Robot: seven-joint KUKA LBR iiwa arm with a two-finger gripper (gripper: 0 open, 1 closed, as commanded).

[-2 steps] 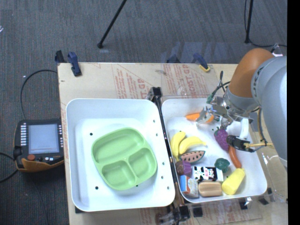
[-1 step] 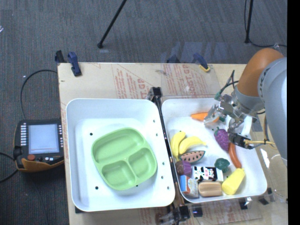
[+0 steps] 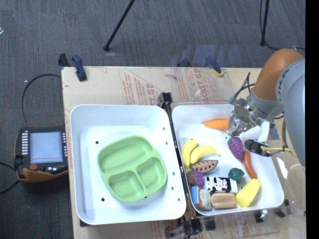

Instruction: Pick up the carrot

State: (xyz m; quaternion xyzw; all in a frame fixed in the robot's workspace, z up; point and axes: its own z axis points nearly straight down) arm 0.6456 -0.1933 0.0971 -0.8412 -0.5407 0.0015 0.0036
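At the near edge of the right bin (image 3: 277, 193), toy foods lie crowded together, with bananas (image 3: 195, 152) a little further in. Beyond them the carrot (image 3: 216, 124) rests on the bin floor, unlifted. The claw (image 3: 234, 129) hovers just beside its thick end, and whether it is apart or together cannot be told. Judging by this, the grasp and lift remain.

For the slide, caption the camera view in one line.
The gripper hovers at the carrot in the right bin, among toy foods; a green plate sits left.
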